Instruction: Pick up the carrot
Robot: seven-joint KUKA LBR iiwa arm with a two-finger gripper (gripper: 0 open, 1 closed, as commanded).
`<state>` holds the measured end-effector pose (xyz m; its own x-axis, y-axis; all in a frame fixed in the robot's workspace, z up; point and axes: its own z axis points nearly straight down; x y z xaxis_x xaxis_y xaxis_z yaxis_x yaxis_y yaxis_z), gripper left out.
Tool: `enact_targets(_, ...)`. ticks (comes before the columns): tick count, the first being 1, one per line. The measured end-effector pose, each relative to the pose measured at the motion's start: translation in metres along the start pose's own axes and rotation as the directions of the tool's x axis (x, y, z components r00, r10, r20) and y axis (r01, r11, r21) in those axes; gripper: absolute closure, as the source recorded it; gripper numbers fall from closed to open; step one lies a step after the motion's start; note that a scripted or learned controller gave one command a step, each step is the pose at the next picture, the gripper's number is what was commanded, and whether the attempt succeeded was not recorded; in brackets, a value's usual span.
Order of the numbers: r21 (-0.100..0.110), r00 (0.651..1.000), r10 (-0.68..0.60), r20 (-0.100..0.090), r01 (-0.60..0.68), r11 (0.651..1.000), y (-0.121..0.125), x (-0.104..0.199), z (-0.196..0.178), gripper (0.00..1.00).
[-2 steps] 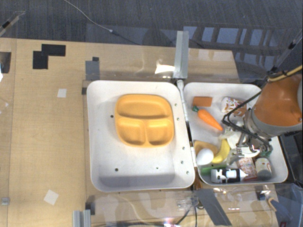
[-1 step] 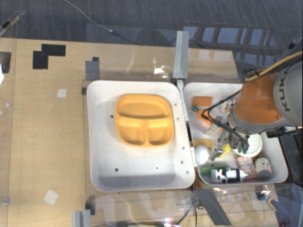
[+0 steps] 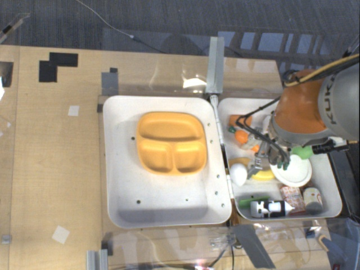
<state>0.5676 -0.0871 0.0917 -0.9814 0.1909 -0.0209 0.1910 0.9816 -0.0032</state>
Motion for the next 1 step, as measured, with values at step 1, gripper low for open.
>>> enact_targets(1, -0.003, 1.0, -0.006, 0.019, 0.006, 1.0, 0.0031, -0.0052, -0.0145, 1.0)
